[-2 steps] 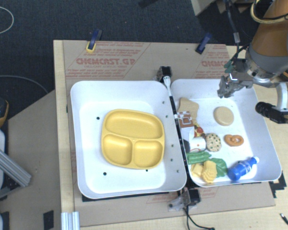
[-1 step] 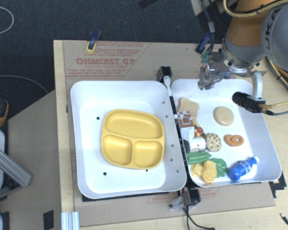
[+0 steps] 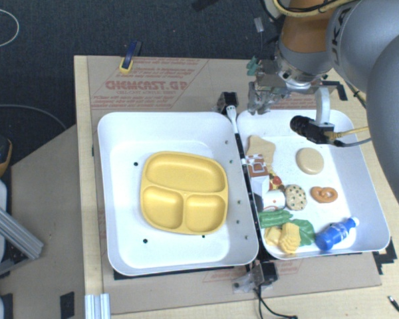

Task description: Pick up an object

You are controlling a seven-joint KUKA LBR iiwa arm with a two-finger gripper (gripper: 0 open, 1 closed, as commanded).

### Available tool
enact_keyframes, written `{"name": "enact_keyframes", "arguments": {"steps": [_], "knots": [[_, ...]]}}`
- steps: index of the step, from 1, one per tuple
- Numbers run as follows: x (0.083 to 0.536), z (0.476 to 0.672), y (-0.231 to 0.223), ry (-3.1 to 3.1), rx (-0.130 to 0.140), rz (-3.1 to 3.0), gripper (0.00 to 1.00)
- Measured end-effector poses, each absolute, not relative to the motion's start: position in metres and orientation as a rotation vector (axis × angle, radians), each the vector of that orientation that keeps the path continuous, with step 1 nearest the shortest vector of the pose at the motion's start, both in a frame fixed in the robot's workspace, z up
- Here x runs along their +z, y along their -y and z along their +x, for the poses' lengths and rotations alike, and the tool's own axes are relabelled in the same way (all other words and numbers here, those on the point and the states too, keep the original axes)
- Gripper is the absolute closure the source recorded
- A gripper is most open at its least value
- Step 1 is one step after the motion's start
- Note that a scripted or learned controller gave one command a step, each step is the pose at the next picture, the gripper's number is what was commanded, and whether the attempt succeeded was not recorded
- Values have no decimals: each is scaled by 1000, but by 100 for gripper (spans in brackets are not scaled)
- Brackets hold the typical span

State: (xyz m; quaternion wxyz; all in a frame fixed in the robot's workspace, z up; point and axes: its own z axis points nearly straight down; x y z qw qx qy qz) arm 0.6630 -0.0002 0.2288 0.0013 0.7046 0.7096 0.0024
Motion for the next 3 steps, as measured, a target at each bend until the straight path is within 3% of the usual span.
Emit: {"name": "enact_keyframes", "arguments": {"steps": [1,2,3], "knots": [[214,658,-13,-2226,-4,2221,100],[224,669,-12,-2220,5,2217,100],[232,649,-12,-2221,-3,2225,100]]}}
